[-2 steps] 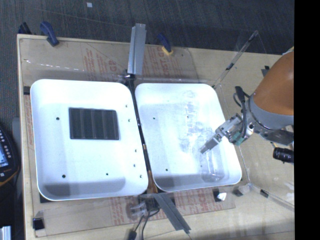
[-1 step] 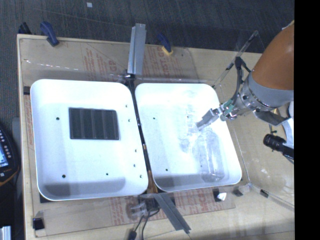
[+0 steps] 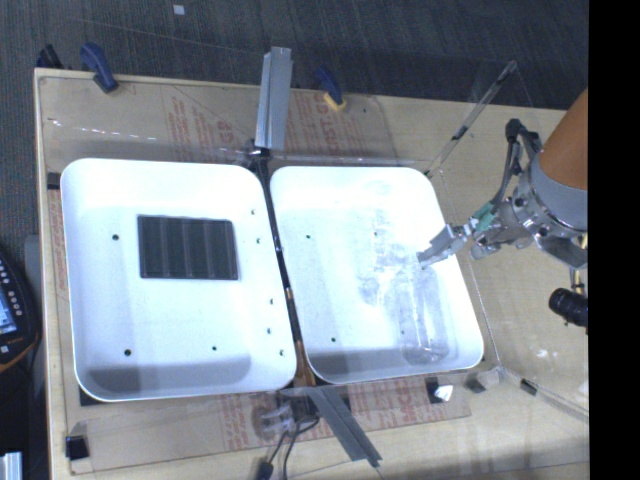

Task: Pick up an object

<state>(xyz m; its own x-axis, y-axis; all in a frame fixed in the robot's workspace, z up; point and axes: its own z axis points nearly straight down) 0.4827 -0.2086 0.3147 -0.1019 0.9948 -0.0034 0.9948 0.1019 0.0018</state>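
A dark grey ribbed rectangular block lies flat in the left bin, toward its upper middle. In the right bin, a clear plastic object, hard to make out against the white floor, lies along the right side. My gripper reaches in over the right bin's right rim, its tip just above the upper part of the clear object. Its fingers form one slim wedge, pressed together, and I see nothing between them.
The arm's wrist and cabling hang over the bench right of the bins. A metal bar stands behind the seam between the bins. Blue clamps grip the back edge.
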